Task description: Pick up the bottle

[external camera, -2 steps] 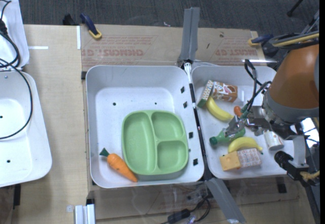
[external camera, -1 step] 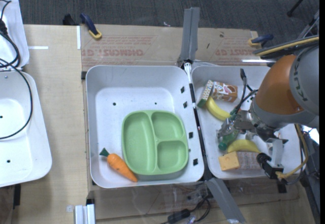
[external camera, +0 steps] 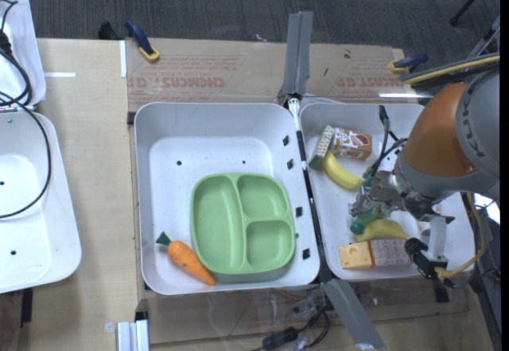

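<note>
Two bananas (external camera: 343,173) crowd the bottle (external camera: 359,224); I can't tell the gripper's (external camera: 367,204) state, and it may snag one.

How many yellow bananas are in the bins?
2. One curved yellow banana lies near the top of the right white bin, beside the small carton. The other yellow banana lies lower, under the grey arm; more may be hidden there.
</note>
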Controlling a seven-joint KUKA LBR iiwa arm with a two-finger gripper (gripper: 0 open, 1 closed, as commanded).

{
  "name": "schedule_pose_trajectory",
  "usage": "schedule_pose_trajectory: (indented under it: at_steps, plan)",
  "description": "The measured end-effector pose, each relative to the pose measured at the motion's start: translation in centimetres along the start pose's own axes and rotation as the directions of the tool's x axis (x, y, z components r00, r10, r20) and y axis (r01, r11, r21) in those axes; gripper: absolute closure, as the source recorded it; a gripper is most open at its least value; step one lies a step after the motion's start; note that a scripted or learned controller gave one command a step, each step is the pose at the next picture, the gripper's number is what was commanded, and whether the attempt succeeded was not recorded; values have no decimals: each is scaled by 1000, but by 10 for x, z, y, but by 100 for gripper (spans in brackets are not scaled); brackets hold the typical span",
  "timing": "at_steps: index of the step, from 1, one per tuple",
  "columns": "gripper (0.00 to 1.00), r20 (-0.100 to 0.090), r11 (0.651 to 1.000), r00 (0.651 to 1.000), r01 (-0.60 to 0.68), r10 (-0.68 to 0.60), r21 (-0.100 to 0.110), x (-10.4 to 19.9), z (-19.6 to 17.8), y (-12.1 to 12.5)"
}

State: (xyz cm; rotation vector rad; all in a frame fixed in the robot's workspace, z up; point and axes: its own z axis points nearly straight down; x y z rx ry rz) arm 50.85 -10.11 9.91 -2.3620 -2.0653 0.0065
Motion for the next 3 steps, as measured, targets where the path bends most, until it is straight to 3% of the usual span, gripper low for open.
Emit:
schedule_pose_trajectory:
  at_steps: [1, 2, 3]
  plan:
    - [100, 1, 943, 943, -333, 333, -3, 68, -144, -41]
    - [100, 1, 955, 955, -295, 295, 0, 76, -91, -35]
    - [100, 2, 949, 949, -315, 315, -1, 69, -91, 1]
